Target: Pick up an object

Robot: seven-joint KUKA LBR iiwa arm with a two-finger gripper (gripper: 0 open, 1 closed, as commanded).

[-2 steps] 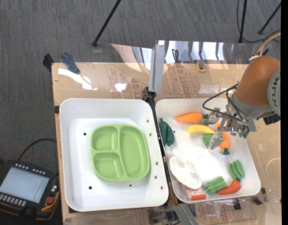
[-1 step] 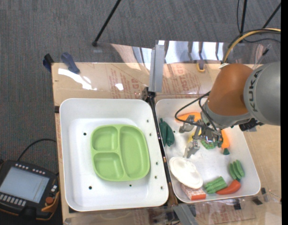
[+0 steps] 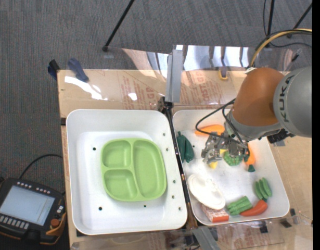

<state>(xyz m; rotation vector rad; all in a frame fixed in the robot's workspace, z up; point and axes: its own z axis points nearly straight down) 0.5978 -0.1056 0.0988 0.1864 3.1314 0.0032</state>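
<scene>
Over the right bin: I see my grey arm with the orange band [image 3: 258,100] reaching in from the right edge.
Gripper: my two-finger gripper [image 3: 220,149] hangs low near the middle of the right white bin [image 3: 281,184]. I cannot tell how its fingers stand, and I see nothing clearly pinched.
Things just by the gripper: a small yellow piece [image 3: 213,164] sits under it, and a round green toy [image 3: 233,159] touches its right side.
Back of the right bin: an orange carrot-shaped toy [image 3: 210,129] lies toward the back edge.
Left edge of the right bin: a dark green leafy toy [image 3: 185,147] lies along it.
Front of the right bin: a white floppy piece [image 3: 206,190] lies near the front left corner, with a small orange-red box [image 3: 215,216] at the front edge beside it. A green ridged toy [image 3: 239,205] and a red pepper toy [image 3: 255,208] sit close together there.
Right side of the right bin: another green ridged toy [image 3: 263,188] and a small orange bit [image 3: 250,159].
Left bin: a light green plastic tray with three parts [image 3: 133,169] lies flat in the middle of the left white bin [image 3: 81,124].
</scene>
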